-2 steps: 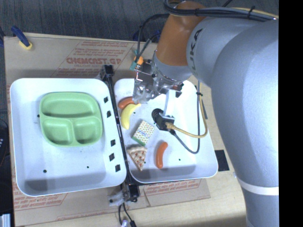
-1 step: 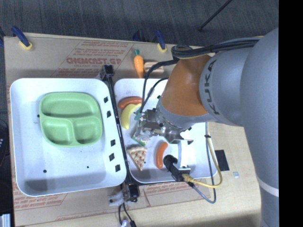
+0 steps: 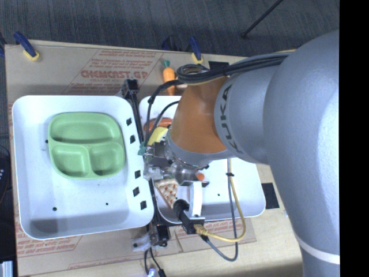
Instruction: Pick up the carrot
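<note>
The gripper (image 3: 164,169) hangs low over the left part of the right bin (image 3: 248,203), close against the ridge where the two bins meet. Its metal body and the orange wrist band above it hide the tips, so whether it is wide or narrow cannot be told, and nothing can be seen held by it.

Just below the gripper, on the bin floor, lies a slice of pizza (image 3: 168,194) with a pale crust and red specks. Just above and slightly left of the gripper sits a yellow object (image 3: 157,135), partly tucked under the wrist. Above that, peeking out from beneath the arm, are orange-red pieces (image 3: 159,122) whose identity is unclear.

The carrot (image 3: 168,74) lies farther up from the gripper, well apart from it, on the cardboard-covered worktop (image 3: 104,68) beyond the top rim of the bins, its green stub pointing away from the bins.

To the left of the gripper, across the ridge, the left bin (image 3: 34,172) holds a green divided plate (image 3: 86,144) in its upper half. A yellow cable (image 3: 230,235) loops below and to the right of the gripper. The grey arm (image 3: 288,131) covers most of the right bin.
</note>
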`<state>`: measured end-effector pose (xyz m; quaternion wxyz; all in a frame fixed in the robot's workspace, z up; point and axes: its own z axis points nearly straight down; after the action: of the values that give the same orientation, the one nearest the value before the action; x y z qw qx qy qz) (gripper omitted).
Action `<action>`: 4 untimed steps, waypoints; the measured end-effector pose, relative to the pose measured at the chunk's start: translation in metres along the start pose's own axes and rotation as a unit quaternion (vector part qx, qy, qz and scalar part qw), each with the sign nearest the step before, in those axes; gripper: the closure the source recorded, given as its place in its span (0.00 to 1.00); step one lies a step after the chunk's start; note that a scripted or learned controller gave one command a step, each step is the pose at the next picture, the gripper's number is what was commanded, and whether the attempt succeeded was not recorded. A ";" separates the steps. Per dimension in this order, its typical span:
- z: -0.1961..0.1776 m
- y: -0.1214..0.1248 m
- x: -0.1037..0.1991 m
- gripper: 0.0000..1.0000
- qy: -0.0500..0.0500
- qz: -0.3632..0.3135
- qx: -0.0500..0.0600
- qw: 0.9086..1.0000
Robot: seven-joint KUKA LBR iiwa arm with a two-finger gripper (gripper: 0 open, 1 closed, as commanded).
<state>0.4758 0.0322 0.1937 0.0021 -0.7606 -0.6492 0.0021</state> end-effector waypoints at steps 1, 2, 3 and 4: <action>-0.152 0.046 -0.085 1.00 -0.001 -0.027 -0.004 1.000; -0.096 0.004 -0.026 1.00 0.000 0.178 0.000 0.984; -0.053 0.012 -0.077 1.00 0.000 0.033 0.000 0.999; -0.141 0.015 -0.088 1.00 -0.001 -0.194 -0.002 0.981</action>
<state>0.4778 -0.0574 0.3350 0.0004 -0.6202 -0.7845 0.0008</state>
